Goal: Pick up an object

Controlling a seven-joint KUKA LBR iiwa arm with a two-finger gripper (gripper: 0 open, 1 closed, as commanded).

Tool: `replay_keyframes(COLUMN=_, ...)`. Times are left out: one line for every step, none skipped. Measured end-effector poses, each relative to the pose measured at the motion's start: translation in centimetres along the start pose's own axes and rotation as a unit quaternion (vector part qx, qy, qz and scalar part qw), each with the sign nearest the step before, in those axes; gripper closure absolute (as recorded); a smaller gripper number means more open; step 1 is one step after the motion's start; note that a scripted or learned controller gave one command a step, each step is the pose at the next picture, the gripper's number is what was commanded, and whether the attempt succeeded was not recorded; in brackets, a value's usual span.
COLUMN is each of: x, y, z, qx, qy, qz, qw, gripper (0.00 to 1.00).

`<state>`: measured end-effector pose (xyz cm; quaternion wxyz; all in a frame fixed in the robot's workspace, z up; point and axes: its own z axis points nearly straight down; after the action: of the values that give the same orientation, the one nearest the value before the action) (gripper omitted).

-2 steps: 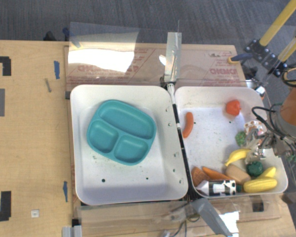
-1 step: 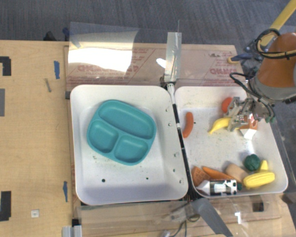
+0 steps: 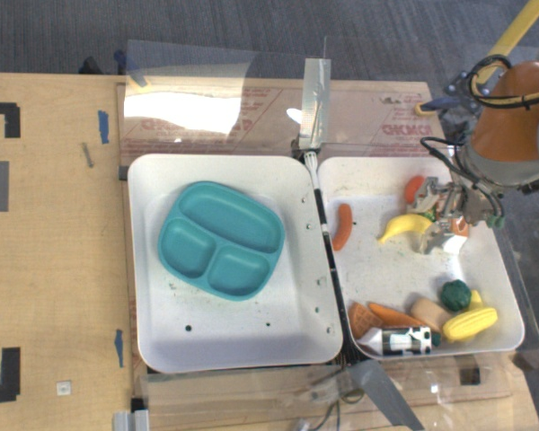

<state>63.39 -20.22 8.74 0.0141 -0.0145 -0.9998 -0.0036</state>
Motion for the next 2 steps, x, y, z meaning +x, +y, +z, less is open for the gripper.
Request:
replay_keyframes(x=0.3, y=9.8, z=-0.9, qx=0.002, qy=-0.017, qz=-0.042, qw=0.9990, gripper=0.00)
replay_keyframes(x=-3.1, y=8.5, z=-0.2, qx=0.001, qy=-0.011, qz=0.011, qw=0.9999, gripper=0.00)
